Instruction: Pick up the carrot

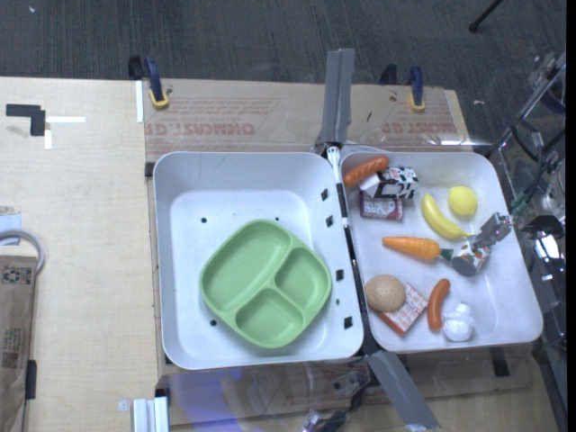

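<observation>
The carrot [411, 247] lies flat, pointing left, green top right.

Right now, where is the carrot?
The carrot lies in the right bin, near its middle, below the banana and above the brown ball.

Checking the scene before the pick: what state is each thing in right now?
carrot: lying flat in the right bin, free of the gripper
gripper: low in the right bin, by the carrot's green end
banana: lying flat beside the lemon
green plate: flat in the left bin, nothing on it
</observation>
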